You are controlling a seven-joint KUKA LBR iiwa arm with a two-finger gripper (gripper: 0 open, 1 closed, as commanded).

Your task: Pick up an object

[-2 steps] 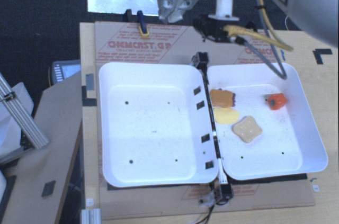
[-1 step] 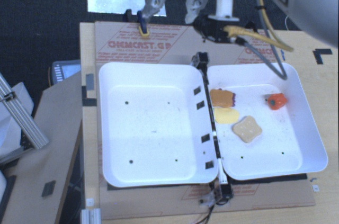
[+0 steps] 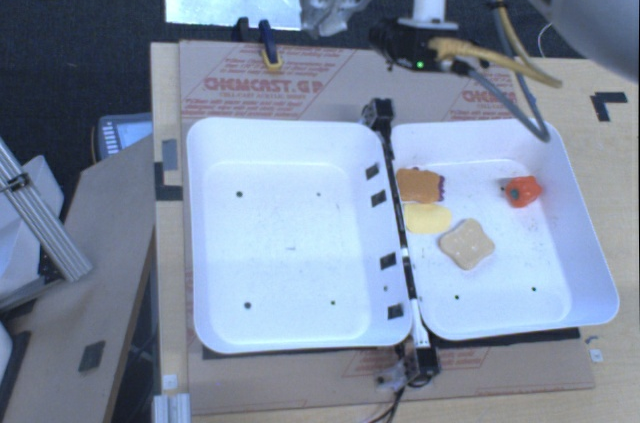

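Four small things in the right bin, none in the left bin: an orange-brown slab with a purple edge hard by the centre divider, a pale yellow disc just below and touching or nearly touching it, a tan toast-shaped piece beside the disc, and a red-orange tomato-like piece well apart toward the far right wall. Claw high above the table at the top of the view, beyond the bins and over the cardboard sheet, nothing between its fingers; whether released or clenched cannot be told, the tips being small and blurred against the bright panel behind. Likely toy food, so light and stiff, with smooth plastic skins apt to slip under a pinch. Red-orange piece probably the easiest target: standing alone, rounded, tall enough to grip across its middle. Toast-shaped piece next best, taken across its two flatter sides. Yellow disc poor to grasp, lying too flat. Slab awkward too, crowded by the divider.
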